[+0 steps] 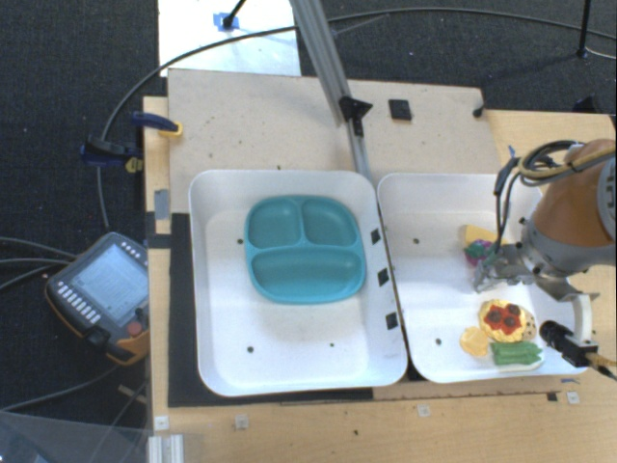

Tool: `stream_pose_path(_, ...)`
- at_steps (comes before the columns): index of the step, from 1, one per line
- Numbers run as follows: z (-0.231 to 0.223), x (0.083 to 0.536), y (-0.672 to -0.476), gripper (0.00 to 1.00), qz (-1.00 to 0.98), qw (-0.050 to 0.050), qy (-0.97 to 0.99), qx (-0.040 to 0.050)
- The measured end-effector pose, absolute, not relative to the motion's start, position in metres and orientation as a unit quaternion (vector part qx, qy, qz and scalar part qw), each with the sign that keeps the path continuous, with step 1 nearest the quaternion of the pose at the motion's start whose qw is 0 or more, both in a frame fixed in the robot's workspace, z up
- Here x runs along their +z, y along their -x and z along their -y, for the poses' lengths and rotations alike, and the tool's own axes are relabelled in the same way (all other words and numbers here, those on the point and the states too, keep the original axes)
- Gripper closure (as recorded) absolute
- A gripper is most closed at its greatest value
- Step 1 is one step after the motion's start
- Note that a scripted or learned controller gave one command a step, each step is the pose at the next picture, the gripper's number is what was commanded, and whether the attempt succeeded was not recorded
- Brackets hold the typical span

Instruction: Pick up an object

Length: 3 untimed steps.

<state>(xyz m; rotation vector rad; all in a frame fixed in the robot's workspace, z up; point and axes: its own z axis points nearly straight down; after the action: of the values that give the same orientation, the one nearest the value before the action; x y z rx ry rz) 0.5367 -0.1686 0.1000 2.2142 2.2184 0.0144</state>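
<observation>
Toys (503, 331) crowding right bin's (424, 287) corner

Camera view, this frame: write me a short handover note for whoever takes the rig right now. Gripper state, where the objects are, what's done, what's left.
Gripper: low in the right bin, beside the purple and green toy; nothing visibly held.
Objects: yellow piece just behind that toy; pizza toy, small yellow piece and green piece clustered near the bin's front edge. Teal divided plate lies in the left bin.
Done: the arm is down among the objects.
Left: get a grasp and lift one object.
</observation>
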Motion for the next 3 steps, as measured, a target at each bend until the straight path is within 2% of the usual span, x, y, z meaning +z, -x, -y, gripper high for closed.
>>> stream_pose_path(1, 0.173, 0.144, -0.54, 1.0, -0.709, 0.002, -0.706, 0.0009)
stream_pose_path(2, 0.178, 0.205, -0.544, 1.0, -0.709, 0.002, -0.705, 0.0011)
stream_pose_path(3, 0.178, 0.205, -0.545, 1.0, -0.709, 0.001, -0.705, 0.0007)
